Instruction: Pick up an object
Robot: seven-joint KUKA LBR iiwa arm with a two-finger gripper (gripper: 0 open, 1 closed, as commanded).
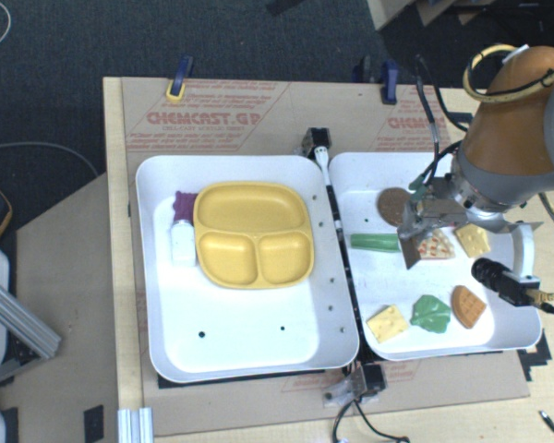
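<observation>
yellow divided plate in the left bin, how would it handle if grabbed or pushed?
The yellow plate looks like rigid moulded plastic, so probably stiff and light. It sits flat and wide, unlikely to tip or roll. Its smooth, rounded rim may slip from a narrow pincer.

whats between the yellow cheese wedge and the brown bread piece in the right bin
In the camera view, a green leafy toy piece lies between the yellow cheese wedge and the brown bread piece, along the near side of the right bin.
</observation>
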